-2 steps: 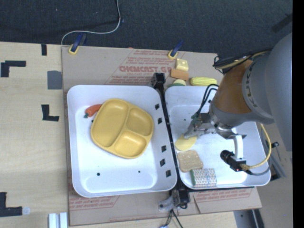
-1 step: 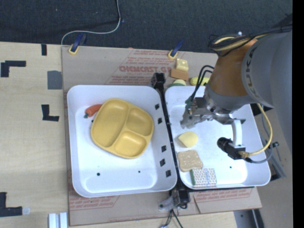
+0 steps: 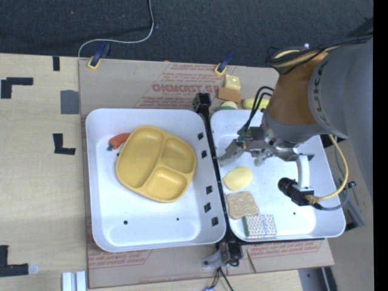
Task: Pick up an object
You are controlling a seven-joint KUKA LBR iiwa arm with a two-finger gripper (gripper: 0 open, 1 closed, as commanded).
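Here, over the right bin (image 3: 324, 223), the arm's jaws (image 3: 233, 153), their opening impossible to tell, hover just above the pale yellow lump (image 3: 237, 177), its long axis lying crosswise.

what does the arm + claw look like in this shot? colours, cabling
The arm is a bulky grey casing with a broad orange band above the wrist. Black and yellow cables loop over the top of the band, and a yellow cable runs down its right side to a black fitting. The claw is small, grey metal, with a white bracket beside it.
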